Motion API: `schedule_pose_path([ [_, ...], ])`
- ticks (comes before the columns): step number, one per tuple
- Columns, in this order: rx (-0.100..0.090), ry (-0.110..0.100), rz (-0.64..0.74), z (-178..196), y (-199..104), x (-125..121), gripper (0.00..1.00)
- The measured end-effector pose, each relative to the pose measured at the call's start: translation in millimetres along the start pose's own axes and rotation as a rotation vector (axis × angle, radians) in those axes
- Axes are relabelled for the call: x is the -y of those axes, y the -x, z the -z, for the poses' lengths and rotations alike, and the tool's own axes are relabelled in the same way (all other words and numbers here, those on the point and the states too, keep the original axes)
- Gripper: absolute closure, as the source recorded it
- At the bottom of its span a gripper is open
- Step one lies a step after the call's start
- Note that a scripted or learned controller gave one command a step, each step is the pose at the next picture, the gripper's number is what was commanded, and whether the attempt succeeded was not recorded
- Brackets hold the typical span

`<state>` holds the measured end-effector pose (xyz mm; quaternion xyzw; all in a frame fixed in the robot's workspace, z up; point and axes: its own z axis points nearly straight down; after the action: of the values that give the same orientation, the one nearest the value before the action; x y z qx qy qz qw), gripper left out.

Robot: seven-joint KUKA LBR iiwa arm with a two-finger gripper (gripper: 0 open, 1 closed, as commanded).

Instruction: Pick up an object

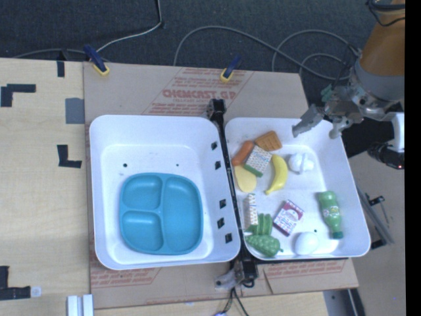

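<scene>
"CHEMCAST GP" on brown board

A blue sectioned plate lies in the left white bin, toward its 6 o'clock side. Under both bins sits a sheet of printed cardboard, held at its 12 o'clock edge by two blue-and-yellow clamps, one at 11 o'clock and one nearer 1 o'clock. A thin cable trails over the dark floor beyond. Black tape marks dot the table at 9 o'clock.
</scene>
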<state>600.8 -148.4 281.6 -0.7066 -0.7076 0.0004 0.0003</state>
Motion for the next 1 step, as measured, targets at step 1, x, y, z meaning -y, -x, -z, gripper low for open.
schedule_pose_path([
  [1, -0.001, -0.003, 0.0, -110.6, -4.6, -12.7, 0.0],
])
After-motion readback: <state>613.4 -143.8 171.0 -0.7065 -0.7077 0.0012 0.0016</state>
